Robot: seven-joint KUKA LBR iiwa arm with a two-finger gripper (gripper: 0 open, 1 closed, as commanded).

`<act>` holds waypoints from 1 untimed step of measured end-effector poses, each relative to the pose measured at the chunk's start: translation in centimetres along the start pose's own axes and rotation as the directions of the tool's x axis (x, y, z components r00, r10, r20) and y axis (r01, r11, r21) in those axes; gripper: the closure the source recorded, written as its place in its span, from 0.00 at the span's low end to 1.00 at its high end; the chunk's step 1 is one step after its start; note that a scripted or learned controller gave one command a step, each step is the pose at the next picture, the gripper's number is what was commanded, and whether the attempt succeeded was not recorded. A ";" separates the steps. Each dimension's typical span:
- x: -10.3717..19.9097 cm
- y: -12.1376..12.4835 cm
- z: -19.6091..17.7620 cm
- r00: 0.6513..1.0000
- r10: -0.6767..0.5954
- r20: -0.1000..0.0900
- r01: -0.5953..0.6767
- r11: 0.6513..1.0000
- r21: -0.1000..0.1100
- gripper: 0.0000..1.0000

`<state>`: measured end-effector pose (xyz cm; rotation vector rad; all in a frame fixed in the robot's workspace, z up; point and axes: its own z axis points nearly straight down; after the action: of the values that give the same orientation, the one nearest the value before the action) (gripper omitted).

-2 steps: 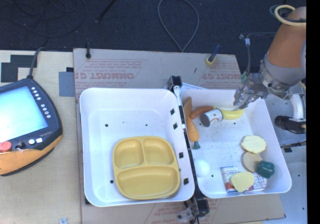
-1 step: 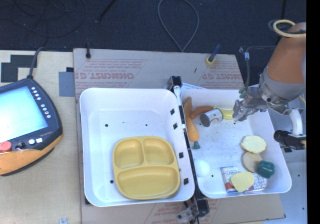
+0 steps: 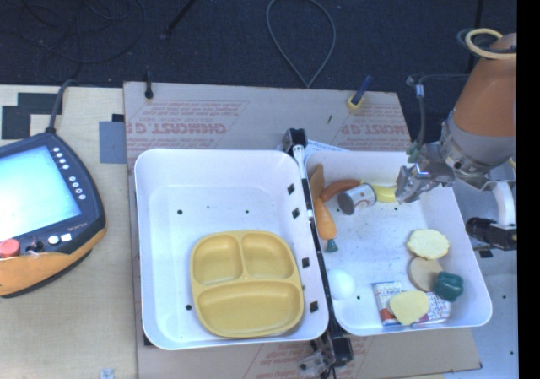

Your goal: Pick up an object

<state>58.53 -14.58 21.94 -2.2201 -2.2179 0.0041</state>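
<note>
Here, bench (image 3: 211, 107) w/ two white bins (image 3: 156, 192); claw (image 3: 410, 181) state unclear.

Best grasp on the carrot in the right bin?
Grip the carrot mid-body, probably from straight above, fingers closing across its narrow width. It lies flat and lengthwise along the right bin's left wall, so one finger needs the slim gap beside the wall. Its green tip is too thin to hold.

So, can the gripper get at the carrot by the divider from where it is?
Probably yes. The gripper hangs over the right bin's far side, and the carrot lies uncovered, though close against the divider.
</note>
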 end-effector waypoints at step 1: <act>1.8 0.7 -0.6 1.000 -0.002 0.000 0.002 1.000 -0.003 1.00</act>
<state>59.26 -12.79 22.55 -2.2200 -2.2213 0.0010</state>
